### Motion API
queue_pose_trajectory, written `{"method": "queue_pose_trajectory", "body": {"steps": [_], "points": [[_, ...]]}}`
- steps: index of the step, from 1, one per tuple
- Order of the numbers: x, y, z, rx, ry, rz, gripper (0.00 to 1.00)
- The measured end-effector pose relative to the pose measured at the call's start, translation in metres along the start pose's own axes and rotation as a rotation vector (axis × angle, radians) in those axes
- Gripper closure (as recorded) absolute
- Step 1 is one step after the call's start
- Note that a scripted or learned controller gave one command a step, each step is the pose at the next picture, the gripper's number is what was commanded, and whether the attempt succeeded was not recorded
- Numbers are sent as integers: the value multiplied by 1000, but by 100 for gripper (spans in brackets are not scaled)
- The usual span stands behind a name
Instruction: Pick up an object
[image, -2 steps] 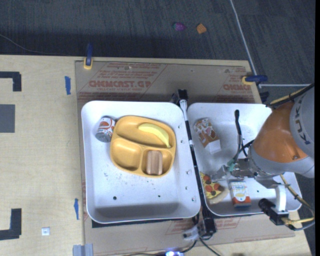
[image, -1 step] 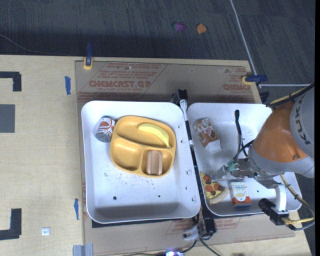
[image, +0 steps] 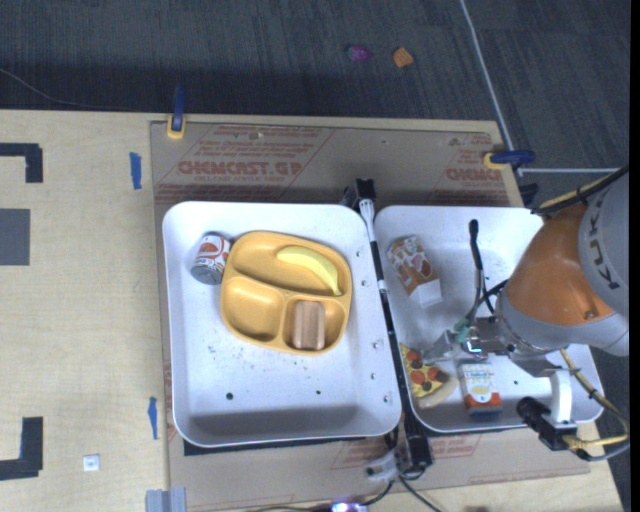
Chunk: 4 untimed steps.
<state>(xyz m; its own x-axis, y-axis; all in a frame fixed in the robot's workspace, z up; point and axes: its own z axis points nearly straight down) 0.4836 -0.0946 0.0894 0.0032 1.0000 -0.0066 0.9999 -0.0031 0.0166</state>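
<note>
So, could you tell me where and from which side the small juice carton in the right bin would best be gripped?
The juice carton lies flat near the front wall of the right bin, beside the pizza slice. Probably best to come straight down and close across its two long sides at mid-length: they look flat and parallel. Its left side sits close to the pizza, so finger room there looks tight.

We see a pale wooden bench (image: 80, 330) bearing a brown board (image: 330, 160) printed with red lettering; on that board two shallow white bins sit side by side, the left bin (image: 200, 400) and the right bin (image: 445, 225) touching along their inner rims; blue clamps (image: 512, 157) grip the board's far edge.
</note>
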Motion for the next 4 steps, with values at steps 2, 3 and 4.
{"method": "queue_pose_trajectory", "body": {"steps": [2, 3, 4], "points": [[-1, 0, 0, 0, 1, -1, 0], [-2, 0, 0, 1, 3, -3, 0], [-1, 0, 0, 1, 1, -1, 0]]}}
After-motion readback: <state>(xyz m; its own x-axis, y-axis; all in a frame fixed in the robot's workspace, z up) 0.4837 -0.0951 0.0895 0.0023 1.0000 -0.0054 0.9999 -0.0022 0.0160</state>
